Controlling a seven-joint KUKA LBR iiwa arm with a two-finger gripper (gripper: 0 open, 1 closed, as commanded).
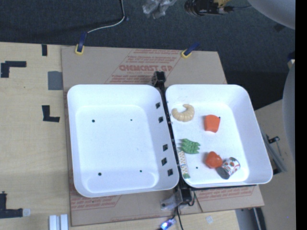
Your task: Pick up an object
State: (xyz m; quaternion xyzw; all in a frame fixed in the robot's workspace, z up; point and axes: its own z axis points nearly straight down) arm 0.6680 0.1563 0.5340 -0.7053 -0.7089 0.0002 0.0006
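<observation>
The right bin [244, 128] holds several small objects. A cream curved piece [184, 112] lies near its back left. An orange-red block [211, 122] sits to the right of it. A green leafy toy [190, 146] lies by the divider, with a narrow patterned strip [182, 161] just in front of it. At the front, a red lump [213, 159] touches a grey and white ball-like thing with red spots [229, 167]. My gripper [159, 0] hangs blurred at the top of the view, high above the dark floor, well behind both bins.
The left bin [76, 128] stands beside the right one on a cardboard sheet [144, 66]. A white cable [103, 28] runs over the dark floor at the back. The grey arm [273, 1] crosses the top right corner.
</observation>
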